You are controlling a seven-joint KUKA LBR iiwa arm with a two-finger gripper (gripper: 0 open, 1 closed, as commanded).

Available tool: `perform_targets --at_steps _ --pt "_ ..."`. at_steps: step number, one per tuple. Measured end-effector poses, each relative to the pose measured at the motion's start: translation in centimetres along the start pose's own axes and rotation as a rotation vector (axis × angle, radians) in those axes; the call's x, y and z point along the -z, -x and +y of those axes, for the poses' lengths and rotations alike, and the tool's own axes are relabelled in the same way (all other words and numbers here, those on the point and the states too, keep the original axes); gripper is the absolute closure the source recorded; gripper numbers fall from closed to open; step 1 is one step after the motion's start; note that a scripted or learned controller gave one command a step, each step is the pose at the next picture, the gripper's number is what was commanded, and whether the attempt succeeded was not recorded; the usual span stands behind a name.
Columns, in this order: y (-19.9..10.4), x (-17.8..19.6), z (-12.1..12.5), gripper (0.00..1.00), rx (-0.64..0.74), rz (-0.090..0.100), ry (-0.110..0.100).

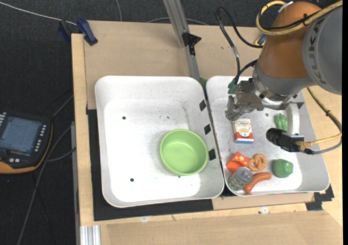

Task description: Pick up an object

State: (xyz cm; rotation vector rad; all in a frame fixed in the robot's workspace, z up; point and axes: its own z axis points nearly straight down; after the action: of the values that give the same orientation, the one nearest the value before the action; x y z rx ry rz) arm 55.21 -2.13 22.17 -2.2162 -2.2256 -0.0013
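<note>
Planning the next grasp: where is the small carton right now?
The small carton stands in the right bin, just below the gripper, with the pretzel and orange piece nearer the camera.

Grey arm; orange band above wrist; black and yellow cables; dark metal gripper

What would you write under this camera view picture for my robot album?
Robot gripper hovers over a small carton in the right bin; a green bowl sits in the left bin.
</note>
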Motion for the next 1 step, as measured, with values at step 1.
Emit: perform_targets --at_steps 1 --pt "-4.46 0.21 -0.64 1.00 0.000 0.000 0.000"
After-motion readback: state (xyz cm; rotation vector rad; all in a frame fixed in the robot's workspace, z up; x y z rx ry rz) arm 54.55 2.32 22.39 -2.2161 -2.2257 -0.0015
